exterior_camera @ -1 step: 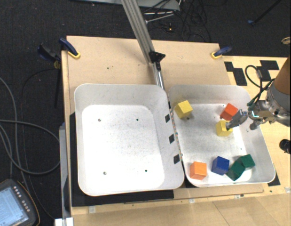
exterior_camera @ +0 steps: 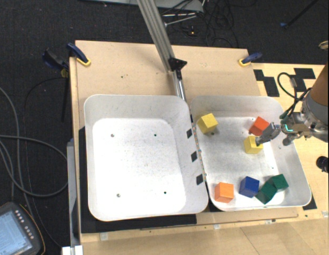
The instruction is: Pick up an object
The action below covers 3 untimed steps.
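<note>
- As you scan from the left, your eye meets the left bin [exterior_camera: 100, 110] first, a shallow white tray with a speckled floor, lying on the tabletop [exterior_camera: 127, 70].
- Just beside it, touching along the shared edge, you have the right bin [exterior_camera: 228, 102], which holds all the blocks.
- Near that bin's upper left you see a yellow block [exterior_camera: 208, 123], standing apart from the rest.
- Along the near edge you find an orange block [exterior_camera: 224, 192], then a blue block [exterior_camera: 249, 186] just beside it, then two green blocks [exterior_camera: 272, 188] touching each other at the lower right corner.
- Toward the bin's right side a smaller yellow block [exterior_camera: 253, 145] sits just below a red-orange block [exterior_camera: 259, 126]; the two look to be touching or nearly so.
- Your gripper [exterior_camera: 271, 134] reaches in from the right on the grey arm [exterior_camera: 317, 108], and its dark finger tip lies right against those two blocks.
- You cannot tell from this angle how wide the gripper stands, nor whether either block is actually caught in it.
</note>
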Each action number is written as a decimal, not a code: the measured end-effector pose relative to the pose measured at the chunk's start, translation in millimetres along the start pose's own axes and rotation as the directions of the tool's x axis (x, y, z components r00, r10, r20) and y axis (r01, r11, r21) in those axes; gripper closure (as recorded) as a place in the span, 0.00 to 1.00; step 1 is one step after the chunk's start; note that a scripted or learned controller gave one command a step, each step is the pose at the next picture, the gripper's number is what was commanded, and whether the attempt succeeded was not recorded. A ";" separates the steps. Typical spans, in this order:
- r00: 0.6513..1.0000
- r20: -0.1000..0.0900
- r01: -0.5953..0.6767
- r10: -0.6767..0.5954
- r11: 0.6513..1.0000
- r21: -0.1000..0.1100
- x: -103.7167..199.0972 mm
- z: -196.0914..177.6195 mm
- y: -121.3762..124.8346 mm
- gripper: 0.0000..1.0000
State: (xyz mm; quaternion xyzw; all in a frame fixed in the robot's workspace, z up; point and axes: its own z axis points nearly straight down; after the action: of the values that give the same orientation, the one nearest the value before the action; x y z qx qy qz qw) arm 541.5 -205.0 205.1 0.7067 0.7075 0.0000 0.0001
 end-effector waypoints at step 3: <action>1.000 0.001 -0.001 0.001 1.000 -0.002 6.0 99.7 3.4 1.00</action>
State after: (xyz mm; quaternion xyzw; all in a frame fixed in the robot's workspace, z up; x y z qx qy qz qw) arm 544.8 -199.1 105.4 0.7071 0.7071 0.0004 0.0013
